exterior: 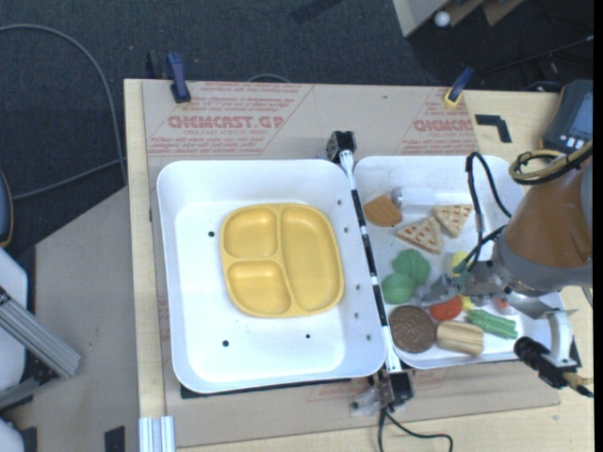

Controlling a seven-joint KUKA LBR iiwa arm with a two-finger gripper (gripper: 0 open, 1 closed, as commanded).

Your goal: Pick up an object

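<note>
Gripper (468, 288): low among toy food, right bin (415, 169); finger state cannot be told.
Advice: centre on one item, red tomato (448, 307), before closing.

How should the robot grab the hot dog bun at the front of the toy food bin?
Probably across its narrow middle, coming straight down. The hot dog bun lies flat with its long side running left to right, so fingers closing front to back span the thin way. The brown patty touches its left end, so avoid gripping there.
</note>
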